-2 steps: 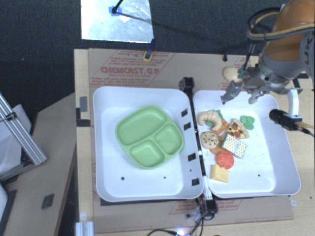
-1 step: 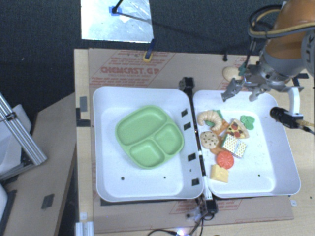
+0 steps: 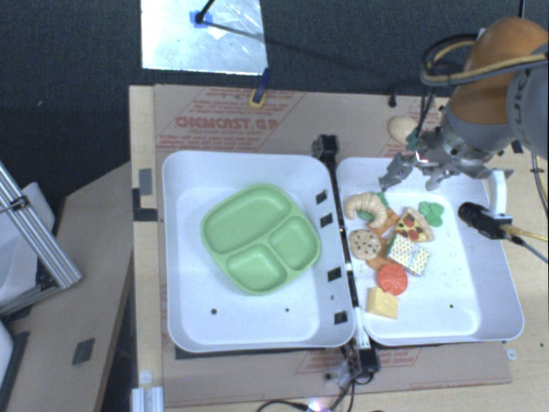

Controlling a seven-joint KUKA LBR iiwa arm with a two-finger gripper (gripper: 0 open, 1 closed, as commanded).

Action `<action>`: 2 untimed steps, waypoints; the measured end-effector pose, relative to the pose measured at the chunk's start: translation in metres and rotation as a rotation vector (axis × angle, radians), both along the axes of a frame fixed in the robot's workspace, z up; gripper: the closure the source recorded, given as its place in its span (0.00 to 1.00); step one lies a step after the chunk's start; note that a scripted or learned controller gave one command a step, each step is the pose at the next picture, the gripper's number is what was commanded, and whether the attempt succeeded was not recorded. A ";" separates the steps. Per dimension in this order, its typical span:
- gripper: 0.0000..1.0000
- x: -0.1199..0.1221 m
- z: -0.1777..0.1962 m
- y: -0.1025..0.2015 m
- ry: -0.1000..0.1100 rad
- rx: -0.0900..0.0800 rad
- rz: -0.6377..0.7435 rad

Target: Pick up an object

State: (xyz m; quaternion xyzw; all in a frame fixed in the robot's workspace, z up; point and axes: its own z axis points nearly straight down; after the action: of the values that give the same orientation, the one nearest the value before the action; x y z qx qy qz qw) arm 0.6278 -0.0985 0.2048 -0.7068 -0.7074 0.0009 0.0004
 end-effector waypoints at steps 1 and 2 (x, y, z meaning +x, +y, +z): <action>0.00 0.002 -0.062 -0.002 -0.001 0.000 0.000; 0.00 0.002 -0.114 -0.001 0.000 0.001 0.000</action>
State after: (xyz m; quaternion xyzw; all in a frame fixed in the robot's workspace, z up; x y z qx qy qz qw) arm 0.6300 -0.0996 0.0911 -0.7069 -0.7074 0.0007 0.0008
